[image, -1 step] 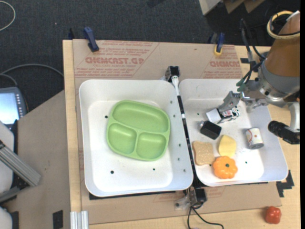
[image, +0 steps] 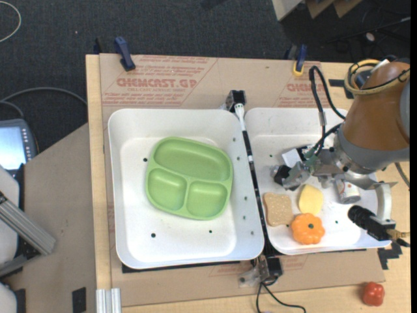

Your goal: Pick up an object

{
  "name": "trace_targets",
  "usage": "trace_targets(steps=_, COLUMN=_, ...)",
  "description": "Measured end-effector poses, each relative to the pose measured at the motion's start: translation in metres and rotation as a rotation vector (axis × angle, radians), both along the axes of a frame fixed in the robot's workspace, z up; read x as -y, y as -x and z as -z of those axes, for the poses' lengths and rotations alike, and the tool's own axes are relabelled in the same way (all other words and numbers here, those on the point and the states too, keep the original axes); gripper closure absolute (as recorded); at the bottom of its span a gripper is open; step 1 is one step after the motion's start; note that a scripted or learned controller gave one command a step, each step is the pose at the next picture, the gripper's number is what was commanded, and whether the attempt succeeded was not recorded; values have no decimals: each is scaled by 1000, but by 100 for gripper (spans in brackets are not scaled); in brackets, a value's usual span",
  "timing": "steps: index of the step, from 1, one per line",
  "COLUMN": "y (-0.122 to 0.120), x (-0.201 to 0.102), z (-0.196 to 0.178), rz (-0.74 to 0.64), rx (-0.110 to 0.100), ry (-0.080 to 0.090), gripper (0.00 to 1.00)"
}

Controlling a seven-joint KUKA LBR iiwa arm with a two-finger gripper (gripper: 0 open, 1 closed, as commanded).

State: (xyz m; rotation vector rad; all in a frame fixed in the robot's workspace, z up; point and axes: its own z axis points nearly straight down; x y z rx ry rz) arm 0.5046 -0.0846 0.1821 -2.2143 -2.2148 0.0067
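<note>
Gripper [image: 294,169] hangs low over the right bin [image: 273,119], near its middle, though how far its fingers stand apart I cannot tell — they are a dark tangle under the wrist, and nothing shows between them. Going left to right: the left bin [image: 124,175] holds a green divided plate [image: 189,177], lying flat and well apart from the arm; across the shared rim, in the right bin's near part, lie a tan slice of bread [image: 278,208], a pale yellow piece [image: 311,199] just beside it, and an orange pumpkin-like toy [image: 307,229] touching the yellow piece's near edge. Off the bench's near right corner sits a small red thing [image: 372,293]. The step in hand looks like the approach, with the pick not yet made. The yellow piece lies closest to the gripper; its long axis runs roughly near to far, so the next move likely calls for a short shift toward it and a close across its narrow width.
</note>
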Motion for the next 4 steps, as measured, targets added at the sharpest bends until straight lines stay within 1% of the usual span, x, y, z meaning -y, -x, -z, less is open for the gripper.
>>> trace_targets(steps=1, y=29, x=16, z=81, rz=4, rx=-1, ry=2, gripper=0)
trace_targets(steps=2, y=24, x=84, z=-6, rz=6, rx=19, ry=11, gripper=0)
trace_targets(steps=3, y=24, x=36, z=100, rz=-1, rx=13, ry=3, gripper=0)
trace_targets(steps=4, y=23, x=57, z=-84, rz=0, rx=28, ry=9, gripper=0)
